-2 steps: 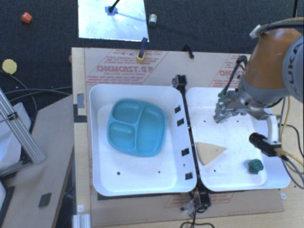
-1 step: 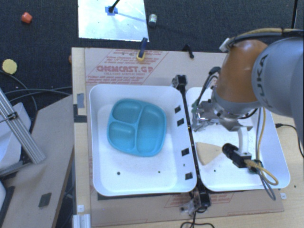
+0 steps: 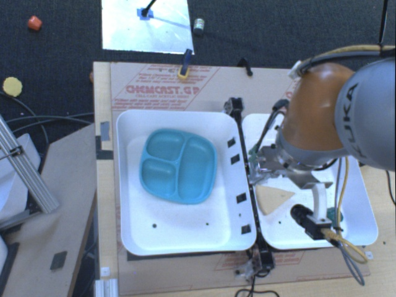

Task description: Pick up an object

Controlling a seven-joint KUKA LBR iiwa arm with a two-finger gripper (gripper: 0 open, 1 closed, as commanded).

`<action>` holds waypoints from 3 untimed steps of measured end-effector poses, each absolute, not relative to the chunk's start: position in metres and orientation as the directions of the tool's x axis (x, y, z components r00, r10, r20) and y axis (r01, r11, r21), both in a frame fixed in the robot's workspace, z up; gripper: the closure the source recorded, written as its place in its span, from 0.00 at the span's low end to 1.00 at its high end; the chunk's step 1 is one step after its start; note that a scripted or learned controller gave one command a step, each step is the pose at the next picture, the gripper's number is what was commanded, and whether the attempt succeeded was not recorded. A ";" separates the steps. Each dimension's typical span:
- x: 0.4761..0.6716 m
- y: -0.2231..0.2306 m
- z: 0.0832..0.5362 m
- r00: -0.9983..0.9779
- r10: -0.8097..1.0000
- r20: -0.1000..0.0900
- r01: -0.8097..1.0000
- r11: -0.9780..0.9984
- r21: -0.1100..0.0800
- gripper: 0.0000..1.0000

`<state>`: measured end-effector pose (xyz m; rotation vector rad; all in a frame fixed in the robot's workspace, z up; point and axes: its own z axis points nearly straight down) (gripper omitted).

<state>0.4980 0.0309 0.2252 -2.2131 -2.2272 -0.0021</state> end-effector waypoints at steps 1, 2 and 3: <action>0.486 -0.055 0.204 0.008 1.000 -0.003 1.000 -0.008 0.000 1.00; 0.568 0.018 0.196 -0.011 1.000 0.000 1.000 0.011 0.008 1.00; 0.519 0.185 0.160 -0.019 1.000 0.006 1.000 0.019 -0.003 1.00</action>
